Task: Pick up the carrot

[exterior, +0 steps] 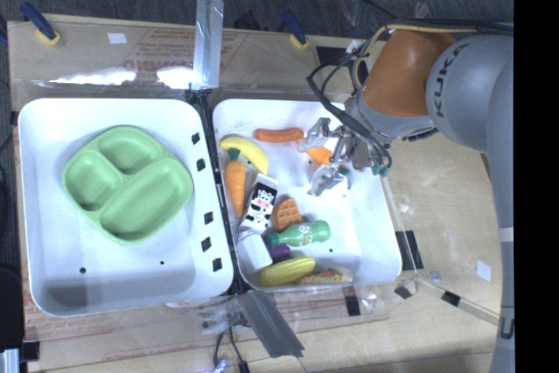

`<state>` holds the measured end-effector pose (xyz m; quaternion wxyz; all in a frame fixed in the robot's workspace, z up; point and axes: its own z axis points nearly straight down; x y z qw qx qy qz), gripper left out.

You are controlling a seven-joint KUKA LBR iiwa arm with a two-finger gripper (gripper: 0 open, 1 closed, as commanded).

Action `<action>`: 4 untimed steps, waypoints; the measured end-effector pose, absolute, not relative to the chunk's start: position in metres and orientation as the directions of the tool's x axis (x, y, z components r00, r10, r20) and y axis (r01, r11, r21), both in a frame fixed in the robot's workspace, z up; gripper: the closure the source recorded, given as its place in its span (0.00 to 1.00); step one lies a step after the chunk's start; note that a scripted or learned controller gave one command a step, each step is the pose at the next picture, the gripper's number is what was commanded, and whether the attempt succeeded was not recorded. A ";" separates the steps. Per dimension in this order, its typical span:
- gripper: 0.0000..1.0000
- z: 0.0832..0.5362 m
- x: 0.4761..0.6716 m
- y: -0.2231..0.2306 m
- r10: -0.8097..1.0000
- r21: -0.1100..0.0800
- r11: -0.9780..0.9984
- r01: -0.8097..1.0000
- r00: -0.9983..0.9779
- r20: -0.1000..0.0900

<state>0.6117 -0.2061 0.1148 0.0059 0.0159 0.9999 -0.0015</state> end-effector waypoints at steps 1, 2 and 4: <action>1.00 0.126 0.614 -0.205 0.026 -0.005 1.000 0.026 -0.999 -0.019; 1.00 0.103 0.578 -0.209 -0.176 0.001 0.984 -0.176 -0.984 0.002; 1.00 0.115 0.581 -0.207 -0.181 0.000 0.983 -0.181 -0.983 -0.002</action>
